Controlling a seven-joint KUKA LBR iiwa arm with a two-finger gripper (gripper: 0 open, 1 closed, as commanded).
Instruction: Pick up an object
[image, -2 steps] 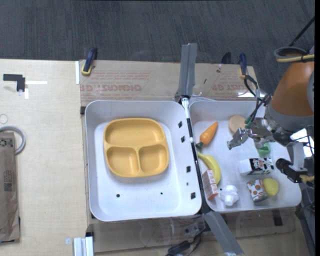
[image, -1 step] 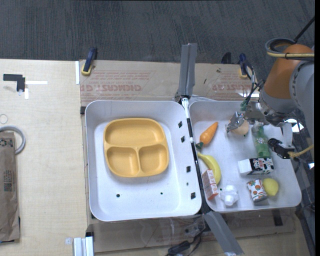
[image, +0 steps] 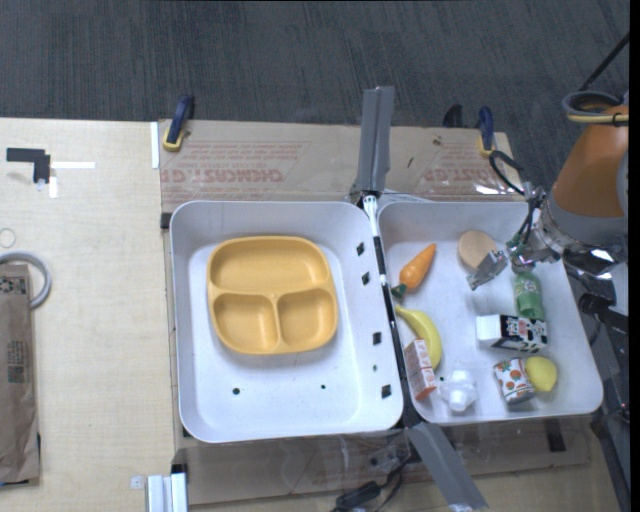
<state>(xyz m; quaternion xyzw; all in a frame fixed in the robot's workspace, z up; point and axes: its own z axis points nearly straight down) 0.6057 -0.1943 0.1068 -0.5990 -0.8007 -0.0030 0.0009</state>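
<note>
1. The divided plate (image: 271, 296) is yellow-orange, in the white left bin (image: 190, 330).
2. Right of the plate lies an orange carrot (image: 418, 264) with a green top.
3. Below the carrot is a yellow banana (image: 421, 330).
4. Right of the carrot is a green bottle (image: 528, 297).
5. Below it sits a black-and-white carton (image: 512, 331).
6. My arm (image: 590, 175) is orange and grey.

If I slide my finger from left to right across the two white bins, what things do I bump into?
Yellow plastic divided plate → orange toy carrot → round tan wooden disc → green bottle → yellow toy lemon.
</note>
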